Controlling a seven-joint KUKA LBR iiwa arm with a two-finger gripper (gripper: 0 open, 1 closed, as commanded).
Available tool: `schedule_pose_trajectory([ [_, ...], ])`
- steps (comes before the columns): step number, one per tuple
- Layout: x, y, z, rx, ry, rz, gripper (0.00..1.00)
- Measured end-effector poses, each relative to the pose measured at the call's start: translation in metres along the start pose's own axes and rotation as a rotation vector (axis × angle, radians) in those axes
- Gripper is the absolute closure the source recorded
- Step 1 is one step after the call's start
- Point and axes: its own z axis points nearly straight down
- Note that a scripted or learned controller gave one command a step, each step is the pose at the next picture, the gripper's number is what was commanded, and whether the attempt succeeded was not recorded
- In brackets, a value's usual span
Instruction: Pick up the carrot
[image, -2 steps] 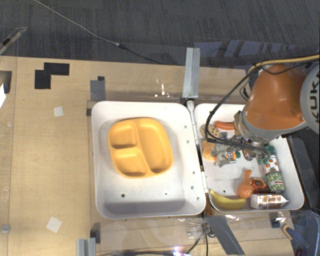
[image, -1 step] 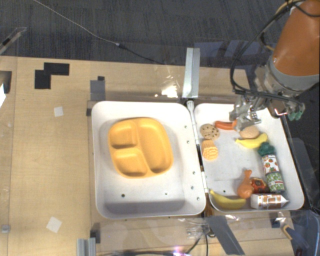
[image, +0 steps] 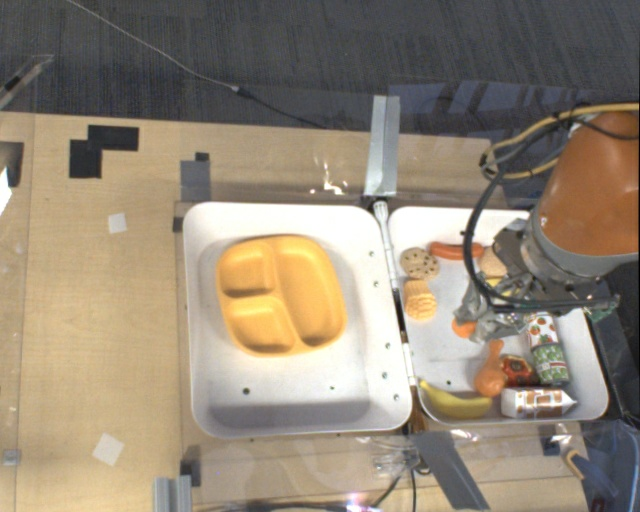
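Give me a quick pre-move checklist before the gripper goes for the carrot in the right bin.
1. Carrot located: ok, the carrot lies in the right bin, near its front.
2. Gripper position: not ok, the gripper sits just behind the carrot, not over it.
3. Finger state: cannot tell, wrist hardware hides it.
4. Crowding: not ok, the banana, a red item and the carton sit close to the carrot.
5. Carrot in grasp: not ok, nothing seen between the fingers.
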Motion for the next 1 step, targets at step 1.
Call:
schedule_pose_trajectory([
  [1,-0.0031,-0.0002,-0.0122,0.005,-0.009,-0.001,1.00],
])
